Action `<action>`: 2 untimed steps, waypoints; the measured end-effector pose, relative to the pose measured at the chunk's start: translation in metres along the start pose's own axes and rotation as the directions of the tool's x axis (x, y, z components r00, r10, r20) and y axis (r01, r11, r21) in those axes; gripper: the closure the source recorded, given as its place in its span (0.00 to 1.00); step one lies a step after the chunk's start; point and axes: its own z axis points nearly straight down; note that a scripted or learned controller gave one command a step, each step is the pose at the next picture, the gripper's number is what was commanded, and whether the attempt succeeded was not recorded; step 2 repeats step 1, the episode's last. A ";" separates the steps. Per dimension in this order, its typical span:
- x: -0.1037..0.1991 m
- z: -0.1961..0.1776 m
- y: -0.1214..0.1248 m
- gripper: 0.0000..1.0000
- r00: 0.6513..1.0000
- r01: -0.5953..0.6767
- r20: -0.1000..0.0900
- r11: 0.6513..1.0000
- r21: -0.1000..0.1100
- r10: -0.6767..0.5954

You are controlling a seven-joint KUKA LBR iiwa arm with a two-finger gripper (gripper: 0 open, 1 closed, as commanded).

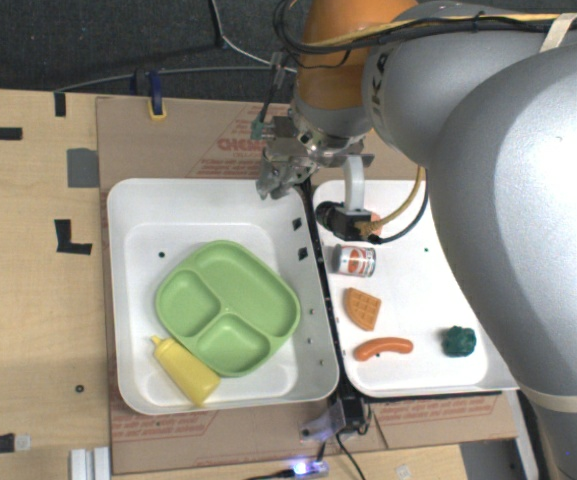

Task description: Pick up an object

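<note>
1. Grey with an orange band, the arm reaches in from the right and hangs its gripper [286,173] over the far end of the wall where the two bins meet, at the back corner of the left bin [118,268].
2. Nothing shows in the gripper. From this slant I cannot tell whether it is spread or closed.
3. The left bin holds a green divided plate [228,308], with a yellow squeeze bottle [183,368] touching its near-left edge.
4. The right bin [418,288] holds a small can [353,261] lying on its side close to the shared wall. An orange waffle piece [362,308] lies just nearer the camera, and a sausage [382,348] nearer than that. A dark green lump [458,341] sits apart from them toward the near right corner.
5. Both bins rest on a cardboard sheet [168,148] laid over the wooden desk [28,298].
6. I judge this to be the approach step. No object is lifted, and the gripper is above the bin rim, not down among the things.
7. The can looks like the closest target. Taking it would call for a short shift toward the near side into the right bin, a descent beside the wall, and a closure across its round body.
8. The wall leaves little room on that side. The can may also roll if it is touched off-centre.
</note>
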 end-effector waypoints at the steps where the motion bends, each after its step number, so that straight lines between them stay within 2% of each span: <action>1: -0.003 -0.001 0.000 0.00 1.000 -0.003 0.001 1.000 -0.002 0.003; 2: -0.003 -0.001 0.000 0.00 1.000 -0.003 0.001 1.000 -0.002 0.003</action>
